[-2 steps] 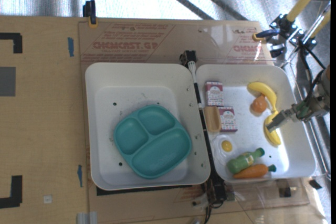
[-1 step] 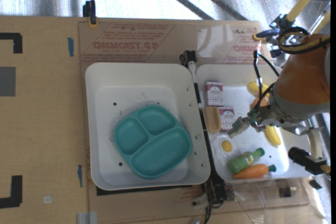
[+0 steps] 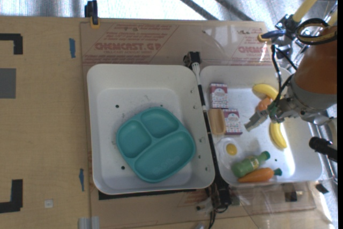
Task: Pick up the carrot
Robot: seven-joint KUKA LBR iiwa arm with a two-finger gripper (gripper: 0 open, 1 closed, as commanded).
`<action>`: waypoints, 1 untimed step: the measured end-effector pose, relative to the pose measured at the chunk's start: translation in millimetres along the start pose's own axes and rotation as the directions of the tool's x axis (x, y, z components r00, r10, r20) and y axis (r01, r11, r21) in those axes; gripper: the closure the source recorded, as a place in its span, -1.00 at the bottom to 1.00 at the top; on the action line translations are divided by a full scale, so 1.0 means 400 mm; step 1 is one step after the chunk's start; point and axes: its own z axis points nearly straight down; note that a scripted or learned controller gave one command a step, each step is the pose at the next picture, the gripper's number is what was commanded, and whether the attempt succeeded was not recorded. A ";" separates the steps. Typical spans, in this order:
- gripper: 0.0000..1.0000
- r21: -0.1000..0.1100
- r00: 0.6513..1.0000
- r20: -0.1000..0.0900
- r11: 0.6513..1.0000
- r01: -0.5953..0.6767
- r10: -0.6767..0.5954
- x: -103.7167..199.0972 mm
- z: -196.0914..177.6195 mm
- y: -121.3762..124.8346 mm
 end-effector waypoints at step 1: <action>-1.00 -0.004 0.987 -0.006 0.987 -0.158 0.158 -0.209 0.197 0.137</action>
